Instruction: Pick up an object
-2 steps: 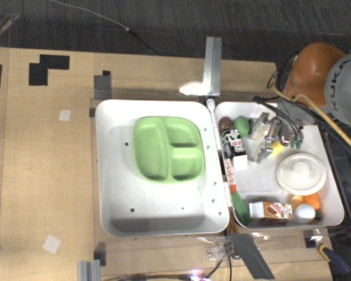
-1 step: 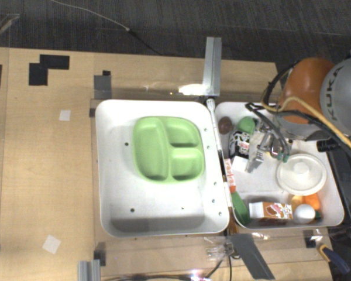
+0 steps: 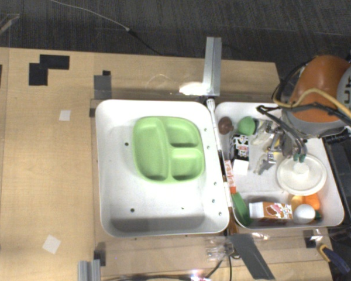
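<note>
My gripper [image 3: 267, 154] hangs low over the middle of the right bin [image 3: 333, 174], reaching in from the right below the arm's orange band [image 3: 323, 86]. Just to its left lie a black-and-white box [image 3: 241, 146] and a white card [image 3: 240, 168]. A green ball [image 3: 246, 124] and a brown ball [image 3: 225, 124] sit at the bin's far left corner. A round white lid [image 3: 301, 174] lies right of the gripper. Along the near wall are a brown carton [image 3: 271, 211], a white ball [image 3: 305, 213], an orange piece [image 3: 312, 202] and a green item [image 3: 240, 208].
The left bin [image 3: 114, 204] holds a green divided plate [image 3: 168, 148]. A grey metal post [image 3: 212, 69] stands behind the gap between the bins. Cables [image 3: 292, 92] loop near the arm at the right.
</note>
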